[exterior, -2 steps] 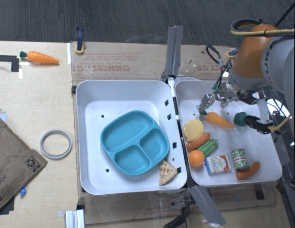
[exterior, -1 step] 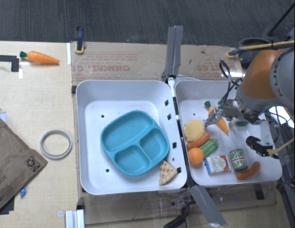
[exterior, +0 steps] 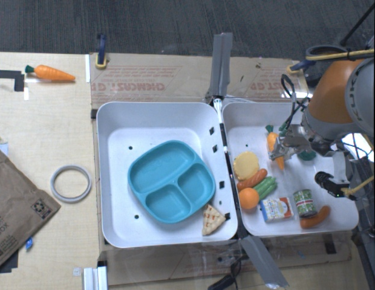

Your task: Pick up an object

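One pincer (exterior: 280, 153) grips a toy carrot (exterior: 273, 142) — mid right bin (exterior: 332, 225), off its walls

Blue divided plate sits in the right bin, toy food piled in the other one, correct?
Not quite. The camera view shows the blue divided plate in the left bin; most of the toy food, like the orange and can, lies in the right bin.
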`<action>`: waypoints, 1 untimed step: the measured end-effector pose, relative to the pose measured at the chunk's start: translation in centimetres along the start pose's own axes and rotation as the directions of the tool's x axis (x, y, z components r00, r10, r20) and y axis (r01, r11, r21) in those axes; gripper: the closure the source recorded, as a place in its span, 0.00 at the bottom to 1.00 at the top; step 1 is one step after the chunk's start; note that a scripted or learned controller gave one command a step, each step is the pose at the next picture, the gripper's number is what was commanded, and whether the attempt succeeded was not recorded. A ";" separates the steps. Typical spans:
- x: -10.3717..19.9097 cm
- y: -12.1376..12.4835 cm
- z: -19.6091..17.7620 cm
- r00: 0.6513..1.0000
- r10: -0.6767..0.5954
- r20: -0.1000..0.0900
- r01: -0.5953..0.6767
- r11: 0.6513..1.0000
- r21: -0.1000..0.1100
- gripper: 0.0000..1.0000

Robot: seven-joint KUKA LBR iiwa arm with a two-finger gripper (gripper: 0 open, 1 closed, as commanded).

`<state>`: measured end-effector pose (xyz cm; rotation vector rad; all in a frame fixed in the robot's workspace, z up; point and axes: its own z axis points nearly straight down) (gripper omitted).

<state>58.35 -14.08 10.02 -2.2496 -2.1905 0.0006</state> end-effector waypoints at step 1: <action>7.3 0.4 -11.9 0.994 0.107 0.002 -0.107 0.994 0.000 1.00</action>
